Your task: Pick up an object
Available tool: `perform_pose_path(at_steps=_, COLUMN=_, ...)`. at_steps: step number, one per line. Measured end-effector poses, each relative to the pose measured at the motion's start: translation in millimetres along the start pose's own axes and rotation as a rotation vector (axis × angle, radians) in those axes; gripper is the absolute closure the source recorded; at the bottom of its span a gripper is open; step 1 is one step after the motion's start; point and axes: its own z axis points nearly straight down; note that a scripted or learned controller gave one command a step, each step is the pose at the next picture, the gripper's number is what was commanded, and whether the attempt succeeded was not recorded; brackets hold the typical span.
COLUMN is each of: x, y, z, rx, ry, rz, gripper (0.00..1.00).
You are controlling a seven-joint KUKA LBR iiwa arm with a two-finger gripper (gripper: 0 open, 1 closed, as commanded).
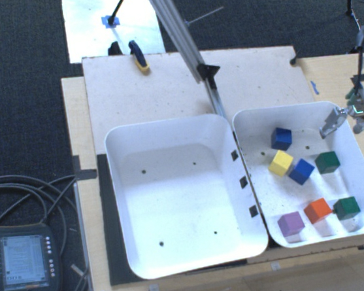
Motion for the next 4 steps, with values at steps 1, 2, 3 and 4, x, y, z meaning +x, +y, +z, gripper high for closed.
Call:
perform_pose_path(at_steps=1, x=0.3, y=0.9, z=-2.5, rx=-0.004, ry=-0.001, rz=-0.002, gripper=0.00)
perform_pose_path(at_steps=2, x=-5.0, y=1.9, z=58.3, rx=0.001, ry=0.000, rz=0.002, gripper=0.00)
perform_pose_path(at_steps=3, x=-6.6, y=11.5, z=107.2, rx=0.000, ry=0.000, rz=0.000, gripper=0.00)
perform_pose_path(at_steps=4, x=-6.8, y=12.5, z=129.1, rx=-0.004, ry=-0.002, rz=0.000, gripper=0.00)
